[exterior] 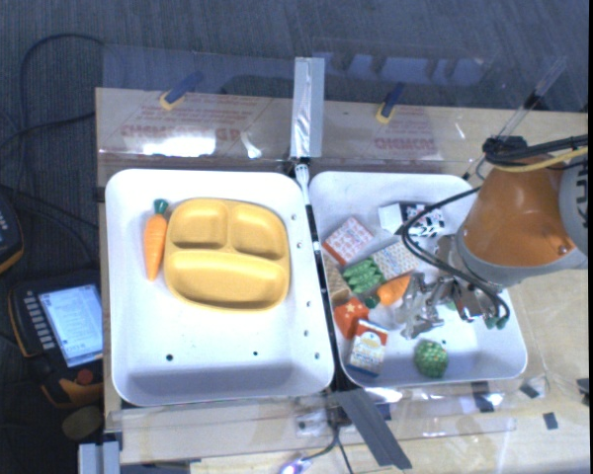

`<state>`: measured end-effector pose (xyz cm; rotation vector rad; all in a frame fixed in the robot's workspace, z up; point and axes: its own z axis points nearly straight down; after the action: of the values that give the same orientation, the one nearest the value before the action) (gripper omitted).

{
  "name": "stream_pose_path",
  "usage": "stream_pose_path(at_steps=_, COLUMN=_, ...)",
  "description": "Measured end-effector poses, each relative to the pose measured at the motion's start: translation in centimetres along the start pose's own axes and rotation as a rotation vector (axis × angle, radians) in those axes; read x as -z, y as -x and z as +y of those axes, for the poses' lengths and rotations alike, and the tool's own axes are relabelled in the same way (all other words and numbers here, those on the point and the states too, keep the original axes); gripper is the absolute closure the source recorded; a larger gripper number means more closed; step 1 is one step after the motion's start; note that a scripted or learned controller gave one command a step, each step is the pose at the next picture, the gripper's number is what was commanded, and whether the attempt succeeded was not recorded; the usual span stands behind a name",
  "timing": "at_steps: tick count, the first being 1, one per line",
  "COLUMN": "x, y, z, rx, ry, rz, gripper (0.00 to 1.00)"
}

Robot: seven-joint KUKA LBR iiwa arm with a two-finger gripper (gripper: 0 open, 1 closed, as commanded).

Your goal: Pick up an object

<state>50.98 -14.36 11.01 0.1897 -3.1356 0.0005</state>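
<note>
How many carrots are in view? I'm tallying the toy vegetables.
2: one carrot in the left bin, left of the yellow tray; a smaller carrot piece in the right bin's clutter. The arm may hide others.

Grey arm (583, 205), broad orange band (519, 220); black cables (430, 220) looped beside wrist; metallic fingers (425, 314).

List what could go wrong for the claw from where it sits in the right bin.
1. The claw sits low among crowded items; closing may catch the orange wedge plus a neighbour, or nothing.
2. The round green ball could roll if nudged.
3. Black cables loop close to the bin's contents and might snag.
</note>
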Motion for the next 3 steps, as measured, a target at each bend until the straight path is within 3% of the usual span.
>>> stream_pose_path(at_steps=1, x=-1.9, y=2.5, z=2.4, rx=-0.385, ry=-0.003, rz=-0.007, gripper=1.0)
stream_pose_path(at_steps=2, x=-2.0, y=2.6, z=2.4, rx=-0.386, ry=-0.004, rz=-0.015, gripper=0.0)
stream_pose_path(at_steps=3, x=-2.1, y=6.9, z=2.9, rx=-0.324, ry=-0.006, rz=-0.009, gripper=0.0)
